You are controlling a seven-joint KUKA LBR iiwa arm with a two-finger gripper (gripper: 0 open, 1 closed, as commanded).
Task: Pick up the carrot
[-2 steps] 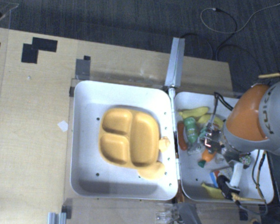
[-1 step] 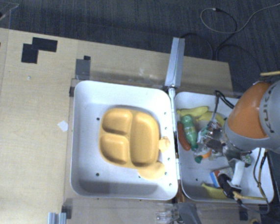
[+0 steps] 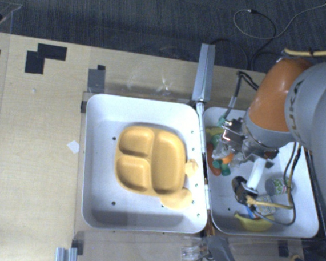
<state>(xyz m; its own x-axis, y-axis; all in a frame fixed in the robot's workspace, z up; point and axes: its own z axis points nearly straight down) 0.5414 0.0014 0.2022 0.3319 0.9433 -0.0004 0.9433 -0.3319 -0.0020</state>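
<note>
The carrot, a small orange piece with a green end, lies at the left side of the right bin, close to the wall between the bins. My gripper hangs directly over it, at the end of the grey arm with its orange band. The gripper's body hides part of the carrot, and I cannot make out whether it touches it.
A yellow-green item lies just beyond the carrot. A yellow banana rests at the right bin's near edge, and a pale round object sits to the right. The left bin holds a yellow compartment tray.
</note>
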